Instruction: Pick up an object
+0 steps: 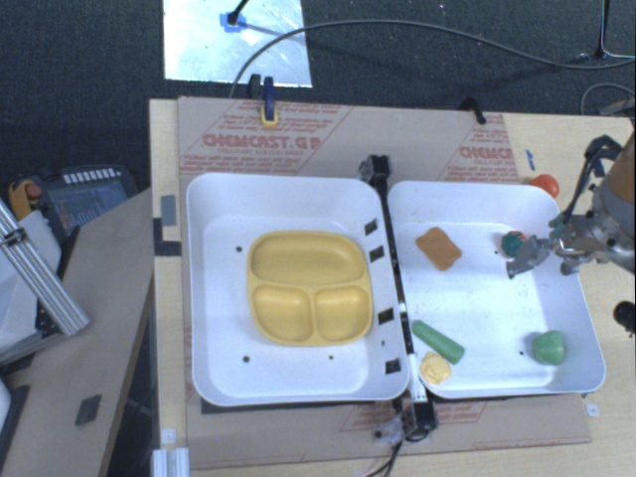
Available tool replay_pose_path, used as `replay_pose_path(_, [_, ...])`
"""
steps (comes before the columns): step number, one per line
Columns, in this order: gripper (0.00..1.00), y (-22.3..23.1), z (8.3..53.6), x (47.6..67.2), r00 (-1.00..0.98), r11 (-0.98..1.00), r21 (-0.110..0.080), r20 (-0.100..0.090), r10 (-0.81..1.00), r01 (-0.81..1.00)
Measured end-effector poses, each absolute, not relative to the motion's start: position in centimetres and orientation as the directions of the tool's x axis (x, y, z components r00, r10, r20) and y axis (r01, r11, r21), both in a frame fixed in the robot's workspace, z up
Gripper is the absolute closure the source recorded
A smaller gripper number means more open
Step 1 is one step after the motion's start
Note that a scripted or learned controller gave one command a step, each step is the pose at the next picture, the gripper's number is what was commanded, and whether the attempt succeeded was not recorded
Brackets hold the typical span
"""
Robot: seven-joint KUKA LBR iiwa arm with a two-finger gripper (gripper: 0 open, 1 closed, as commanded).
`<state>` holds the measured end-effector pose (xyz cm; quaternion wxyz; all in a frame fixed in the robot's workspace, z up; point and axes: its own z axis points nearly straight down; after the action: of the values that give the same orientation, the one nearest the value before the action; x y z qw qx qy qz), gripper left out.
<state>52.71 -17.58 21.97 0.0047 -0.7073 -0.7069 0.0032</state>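
The right bin (pixel 477 199) holds several small objects. An orange-brown flat piece (pixel 438 247) lies at its upper left. A green cylinder (pixel 438 342) and a yellow lump (pixel 435 369) sit near its front left corner, and a green rounded object (pixel 549 347) sits at the front right. A small teal and red object (pixel 513 240) lies near the bin's right side. My gripper (pixel 521 258) reaches in from the right, low over the bin, just below and right of the teal object and seemingly touching it.
The left bin (pixel 214 266) holds a yellow divided plate (pixel 308 286). An orange-red ball (pixel 544 184) rests at the right bin's far right corner. A black divider strip (pixel 388 266) runs between the bins. The arm's wrist (pixel 606 232) overhangs the right rim.
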Motion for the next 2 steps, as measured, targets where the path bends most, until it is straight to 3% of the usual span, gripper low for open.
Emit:
replay_pose_path(1, [0.0,-17.5,22.7,53.0,-0.003,0.003,0.001,0.0,1.0,1.0])
replay_pose_path(2, [0.0,-17.5,18.5,52.8,-0.001,0.001,-0.001,0.0,1.0,1.0])
